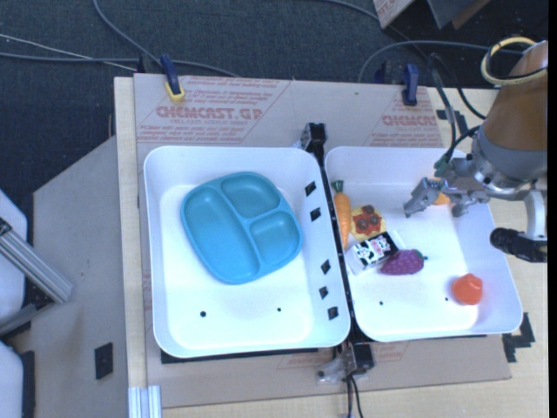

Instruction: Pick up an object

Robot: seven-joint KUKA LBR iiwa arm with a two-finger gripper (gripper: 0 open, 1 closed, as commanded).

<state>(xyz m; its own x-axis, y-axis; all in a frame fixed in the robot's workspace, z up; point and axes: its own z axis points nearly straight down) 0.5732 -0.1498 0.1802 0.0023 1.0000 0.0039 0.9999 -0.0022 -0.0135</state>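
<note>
My gripper (435, 202) hangs over the upper part of the right bin (496, 320), with its two fingers spread apart and open. A small orange thing (442, 200) shows in the gap between them; I cannot tell whether it touches either finger. To the left, along the bin's left wall, lies an orange carrot (342, 217). Beside the carrot sits a yellow and red toy (367, 222). Below that are a black and white box (372, 251) and a purple bunch of grapes (403, 262). An orange-red piece (467, 289) rests at the lower right.
The left bin (174, 320) holds a blue divided plate (242, 225). A black clip-lined divider (324, 233) separates the two bins. The arm's black attachment (518, 242) hangs over the right bin's right side. Cables run across the floor behind the bench.
</note>
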